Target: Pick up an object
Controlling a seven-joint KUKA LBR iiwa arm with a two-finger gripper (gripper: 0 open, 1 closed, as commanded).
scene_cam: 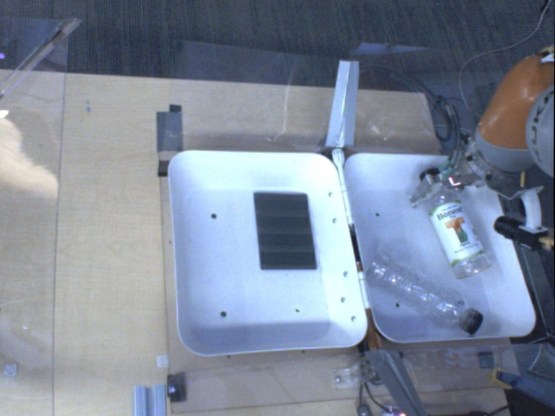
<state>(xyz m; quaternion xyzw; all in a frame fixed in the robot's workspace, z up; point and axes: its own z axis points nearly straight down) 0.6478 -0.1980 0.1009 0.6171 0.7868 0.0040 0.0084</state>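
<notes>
A clear plastic bottle (457, 237) with a white and green label lies in the right bin (381, 189), its neck pointing to the back. My gripper (436, 181) hangs at the back of that bin, right over the bottle's neck end; whether it touches the bottle is unclear. A second clear bottle (416, 291) with a black cap (471, 321) lies along the bin's front. A flat black ribbed block (284, 230) rests in the middle of the left bin (199, 258).
The grey arm with its orange band (516, 98) comes in from the upper right over the right bin's edge. A metal divider post (342, 102) stands behind the two bins. Wooden bench (87, 232) stretches to the left.
</notes>
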